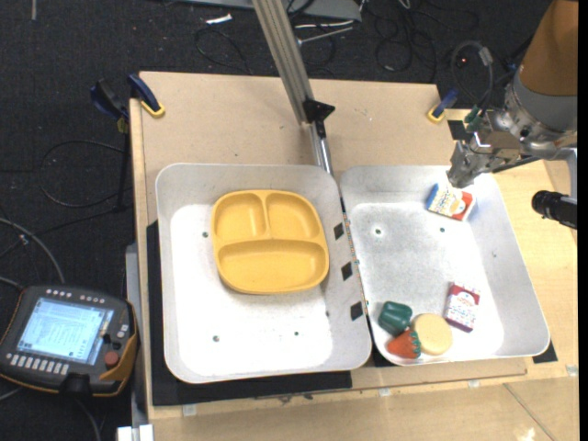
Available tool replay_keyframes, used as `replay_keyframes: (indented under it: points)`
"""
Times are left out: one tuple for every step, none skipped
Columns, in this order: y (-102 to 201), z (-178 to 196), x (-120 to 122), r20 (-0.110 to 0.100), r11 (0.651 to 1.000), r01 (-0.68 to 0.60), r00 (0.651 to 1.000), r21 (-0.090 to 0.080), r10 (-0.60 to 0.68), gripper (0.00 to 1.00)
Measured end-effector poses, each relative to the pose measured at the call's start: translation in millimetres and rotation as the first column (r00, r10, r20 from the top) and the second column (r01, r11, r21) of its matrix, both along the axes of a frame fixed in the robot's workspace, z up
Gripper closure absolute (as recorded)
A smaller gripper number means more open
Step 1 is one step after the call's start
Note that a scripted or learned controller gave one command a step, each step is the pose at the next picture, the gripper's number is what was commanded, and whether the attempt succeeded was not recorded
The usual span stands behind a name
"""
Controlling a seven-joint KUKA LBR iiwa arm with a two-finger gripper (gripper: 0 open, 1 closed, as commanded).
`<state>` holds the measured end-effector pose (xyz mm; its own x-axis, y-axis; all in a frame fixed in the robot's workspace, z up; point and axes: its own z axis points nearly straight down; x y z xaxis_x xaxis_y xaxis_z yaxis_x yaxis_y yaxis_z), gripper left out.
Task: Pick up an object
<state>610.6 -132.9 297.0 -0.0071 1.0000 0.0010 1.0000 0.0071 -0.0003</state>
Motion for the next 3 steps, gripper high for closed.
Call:
replay_keyframes:
  points:
    - [53.8, -3.9, -7.7, 0.0, 1.0, 0.0, 1.0, 0.0, 0.0, 1.0]
    - [109.4, -10.1, -27.5, -0.001, 1.0, -0.001, 1.0, 0.0, 0.001, 1.0]
    - [164.6, -18.8, -46.5, -0.003, 1.0, -0.001, 1.0, 0.0, 0.001, 1.0]
